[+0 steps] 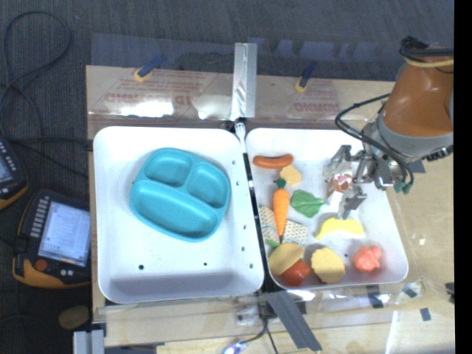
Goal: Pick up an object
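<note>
We see the arm [417, 102] reaching over the right bin [394, 223]. The left bin [110, 220] bears a blue tray [181, 192]. The gripper [344, 178] hangs with fingers spread, nothing between them, above a yellow piece [341, 227]. Nearby lie a carrot [281, 206], sausage [272, 161] and green leaf [306, 202].

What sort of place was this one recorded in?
Probably a robotics lab test bench: two white bins side by side on a board, toy food such as a carrot, a teach pendant on the carpet, and the arm's gripper.
</note>
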Robot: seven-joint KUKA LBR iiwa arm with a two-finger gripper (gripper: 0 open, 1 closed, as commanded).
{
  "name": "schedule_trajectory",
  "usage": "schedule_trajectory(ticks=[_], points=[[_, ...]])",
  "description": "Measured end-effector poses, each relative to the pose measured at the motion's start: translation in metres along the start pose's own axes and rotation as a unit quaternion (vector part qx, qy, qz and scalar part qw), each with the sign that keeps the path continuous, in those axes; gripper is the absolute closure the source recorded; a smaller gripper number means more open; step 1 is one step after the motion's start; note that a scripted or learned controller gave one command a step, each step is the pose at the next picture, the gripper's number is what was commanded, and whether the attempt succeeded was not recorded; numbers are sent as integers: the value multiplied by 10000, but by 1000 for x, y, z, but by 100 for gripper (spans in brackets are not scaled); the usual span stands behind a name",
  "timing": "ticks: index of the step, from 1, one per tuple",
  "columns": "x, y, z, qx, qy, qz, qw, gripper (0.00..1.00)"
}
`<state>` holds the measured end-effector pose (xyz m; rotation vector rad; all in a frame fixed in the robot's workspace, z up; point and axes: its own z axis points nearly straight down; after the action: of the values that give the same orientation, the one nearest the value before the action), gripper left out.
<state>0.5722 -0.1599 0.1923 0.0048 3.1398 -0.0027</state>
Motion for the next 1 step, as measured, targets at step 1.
schedule_trajectory(ticks=[1], points=[[-50,-56,35,4,-3,-55,10000,0]])
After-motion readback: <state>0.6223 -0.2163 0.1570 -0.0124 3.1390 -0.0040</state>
